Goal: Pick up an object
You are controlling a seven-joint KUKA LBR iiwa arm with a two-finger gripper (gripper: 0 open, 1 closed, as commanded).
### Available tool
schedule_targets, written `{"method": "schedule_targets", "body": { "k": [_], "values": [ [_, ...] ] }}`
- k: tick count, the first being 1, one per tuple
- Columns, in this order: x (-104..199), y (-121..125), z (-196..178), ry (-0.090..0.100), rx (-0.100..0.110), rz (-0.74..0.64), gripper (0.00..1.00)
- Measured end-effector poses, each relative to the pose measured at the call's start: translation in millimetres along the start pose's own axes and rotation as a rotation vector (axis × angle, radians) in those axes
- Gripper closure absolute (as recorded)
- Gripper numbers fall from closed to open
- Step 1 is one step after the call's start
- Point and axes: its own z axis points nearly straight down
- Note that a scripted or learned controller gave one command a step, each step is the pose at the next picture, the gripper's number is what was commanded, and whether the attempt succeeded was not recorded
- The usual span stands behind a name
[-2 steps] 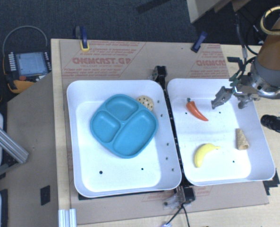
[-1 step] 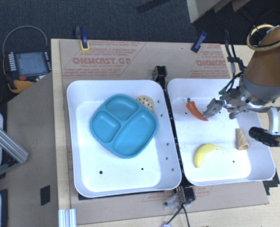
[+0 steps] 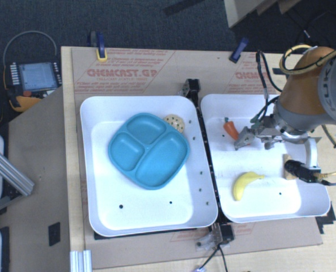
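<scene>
I am the gripper (image 3: pixel 255 141), and I hang over the upper middle part of the right bin (image 3: pixel 269 205), in the right half of the frame. My two fingers (image 3: pixel 242 139) stand apart, and between them there is only white bin floor, so I hold nothing. The small orange carrot (image 3: pixel 230 129) lies just beside my left-hand finger in the picture, toward the upper left corner of this bin and near the wall that it shares with the other bin; there is little room between the carrot and that edge. The banana (image 3: pixel 244 184) lies lower, in the lower middle of the same bin, well apart from me, with bare floor all around it and a free strip to the bottom rim. The left bin (image 3: pixel 145 208) holds a blue plate (image 3: pixel 149 151) with three compartments at its centre, and a cookie (image 3: pixel 174 122) touches the upper right edge of the plate. The lower part of that bin is open floor.
</scene>
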Motion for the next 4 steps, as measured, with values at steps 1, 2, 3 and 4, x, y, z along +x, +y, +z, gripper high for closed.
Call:
{"method": "schedule_targets", "body": {
  "k": [1, 2, 3, 4],
  "values": [
    [-1, 2, -14, -0.003, -0.009, 0.001, 1.0],
    [9, -1, -66, -0.004, -0.015, -0.002, 1.0],
    [17, -5, -117, -0.004, -0.016, -0.002, 1.0],
    [17, -4, -141, -0.004, -0.014, -0.001, 1.0]
  ]
}}
